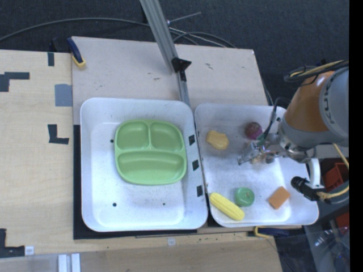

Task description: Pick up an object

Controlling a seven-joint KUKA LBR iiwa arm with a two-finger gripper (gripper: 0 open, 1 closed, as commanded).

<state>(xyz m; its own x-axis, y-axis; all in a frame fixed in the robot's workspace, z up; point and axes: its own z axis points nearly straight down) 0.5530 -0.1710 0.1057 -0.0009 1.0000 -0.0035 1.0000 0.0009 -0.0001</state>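
Arm (317, 115) comes in from the right, grey body with the orange band showing above the wrist, reaching over the right bin (227, 115). Gripper (253, 154) sits low over the middle of that bin, pointing left; it's small and cluttered with cabling in this view, so I can't tell how it's set, and nothing is visibly caught in it. Objects in the right bin: yellow lumpy piece (217, 140) toward the far left of the bin, well left of the gripper; dark red round item (253, 130) just beyond the gripper on the far side, very close to it, contact not resolvable; green round piece (245, 196) near the bin's near edge, below the gripper; yellow corn cob (227, 206) lying at a slant in the near left corner, just left of the green piece; orange block (278, 198) near the near right corner, apart from the green piece. All five lie on the bin floor. Left bin (93, 152) holds a green divided plate (151, 152), three compartments, sitting flat around the bin's centre. The two bins touch side by side, with black clips (195, 164) along the shared edge. A metal pole (161, 30) runs in from the far side and ends at the bins' junction. A blue and yellow tool (76, 52) lies on the bench board at far left.
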